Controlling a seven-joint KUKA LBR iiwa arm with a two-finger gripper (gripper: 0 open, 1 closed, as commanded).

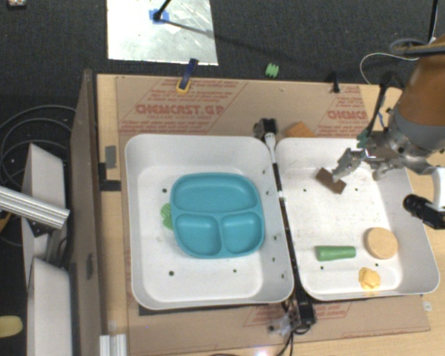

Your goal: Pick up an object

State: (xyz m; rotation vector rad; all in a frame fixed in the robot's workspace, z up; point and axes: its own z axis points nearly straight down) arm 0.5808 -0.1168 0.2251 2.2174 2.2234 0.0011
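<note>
The pincer sits over the right bin, touching a brown block; its spread is too blurred to tell.

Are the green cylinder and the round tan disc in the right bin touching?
Apart. The camera view shows bare white bin floor between the green cylinder and the tan disc.

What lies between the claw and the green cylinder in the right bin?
In the camera view, a small brown block sits just below the claw; beyond it, only bare white bin floor reaches the green cylinder.
</note>
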